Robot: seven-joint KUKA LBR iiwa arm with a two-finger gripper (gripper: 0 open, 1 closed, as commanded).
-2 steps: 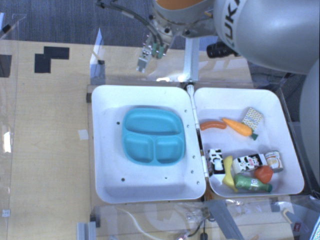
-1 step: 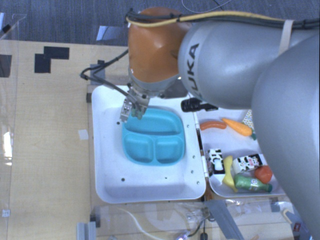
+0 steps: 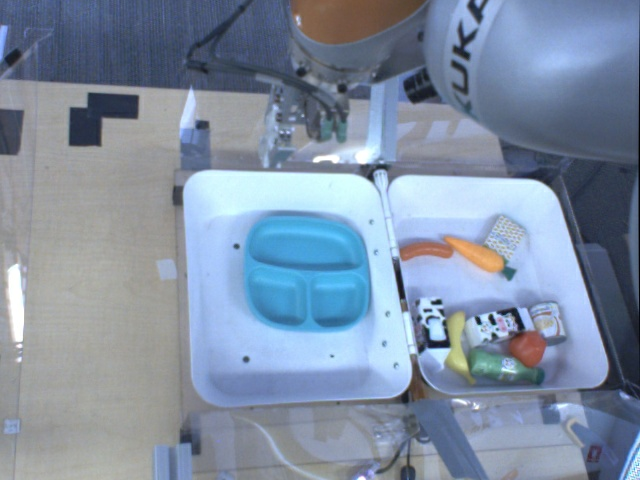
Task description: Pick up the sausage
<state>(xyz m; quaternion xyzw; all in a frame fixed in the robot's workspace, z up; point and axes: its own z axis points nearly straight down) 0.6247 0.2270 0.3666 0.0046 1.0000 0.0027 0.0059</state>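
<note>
Sausage lies well below-right of pincer.

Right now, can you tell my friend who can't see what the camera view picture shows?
A grey and orange robot arm holds its gripper above the far edge of the left white bin, which holds a blue divided plate. The sausage lies in the right white bin beside a carrot, among other toy foods.

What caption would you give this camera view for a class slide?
Claw hangs beyond the bins' far edge; the sausage lies beside a carrot in the right bin, a blue divided plate in the left.
</note>
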